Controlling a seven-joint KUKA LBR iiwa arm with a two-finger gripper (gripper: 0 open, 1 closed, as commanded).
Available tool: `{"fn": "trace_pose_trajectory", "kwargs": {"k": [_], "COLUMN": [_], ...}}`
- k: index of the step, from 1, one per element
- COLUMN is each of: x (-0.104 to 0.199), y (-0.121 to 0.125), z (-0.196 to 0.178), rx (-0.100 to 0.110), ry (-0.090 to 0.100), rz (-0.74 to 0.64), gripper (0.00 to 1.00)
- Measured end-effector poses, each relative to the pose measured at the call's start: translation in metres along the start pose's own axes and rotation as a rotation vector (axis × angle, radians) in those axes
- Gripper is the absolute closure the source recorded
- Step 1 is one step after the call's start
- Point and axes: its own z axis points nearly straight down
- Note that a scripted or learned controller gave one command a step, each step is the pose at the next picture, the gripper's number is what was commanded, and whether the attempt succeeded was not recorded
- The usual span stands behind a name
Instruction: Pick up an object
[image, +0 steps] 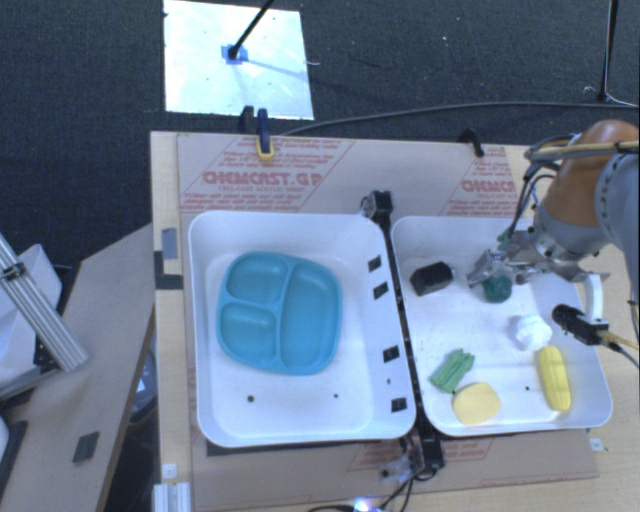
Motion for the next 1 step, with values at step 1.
{"fn": "trace_pose_trajectory", "kwargs": {"k": [1], "x": [0.0], "y": [0.0013], "z": [-0.0116], "rx": [-0.004], "ry": [-0.001], "rz": [-0.002], "gripper": [1.0]}}
